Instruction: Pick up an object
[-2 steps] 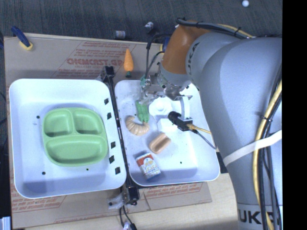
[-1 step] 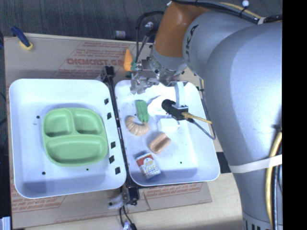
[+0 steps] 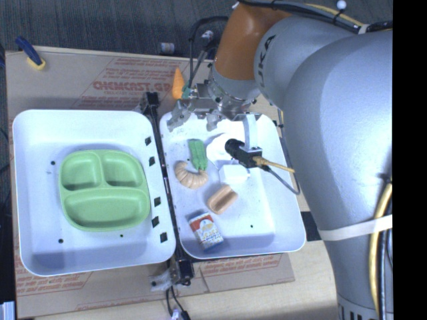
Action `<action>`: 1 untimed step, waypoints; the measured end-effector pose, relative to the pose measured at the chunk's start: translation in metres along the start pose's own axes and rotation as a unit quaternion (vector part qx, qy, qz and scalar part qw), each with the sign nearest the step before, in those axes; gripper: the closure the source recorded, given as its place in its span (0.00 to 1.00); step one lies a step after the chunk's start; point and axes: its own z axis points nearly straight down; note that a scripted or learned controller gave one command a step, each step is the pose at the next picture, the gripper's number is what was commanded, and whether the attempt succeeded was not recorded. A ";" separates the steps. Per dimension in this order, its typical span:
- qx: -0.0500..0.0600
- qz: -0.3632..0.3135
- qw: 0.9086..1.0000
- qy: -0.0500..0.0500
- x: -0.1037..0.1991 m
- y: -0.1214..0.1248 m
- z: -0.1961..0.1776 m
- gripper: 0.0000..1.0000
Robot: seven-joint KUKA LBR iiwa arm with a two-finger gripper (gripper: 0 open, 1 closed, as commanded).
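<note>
Gripper (image 3: 195, 114) at right bin's (image 3: 283, 235) far edge, fingers apart, holding nothing; recommend descending squarely astride green object (image 3: 197, 153); avoid croissant (image 3: 190, 175).

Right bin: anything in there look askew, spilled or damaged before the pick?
Nothing looks spilled or broken. In the right bin, the small carton lies tilted near the front wall, and the green piece, croissant and bread roll lie loose at mixed angles. The green divided tray sits flat in the left bin.
</note>
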 end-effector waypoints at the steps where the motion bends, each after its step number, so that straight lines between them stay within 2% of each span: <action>1: 0.000 -0.002 1.000 -0.001 0.070 -0.039 -0.010 0.00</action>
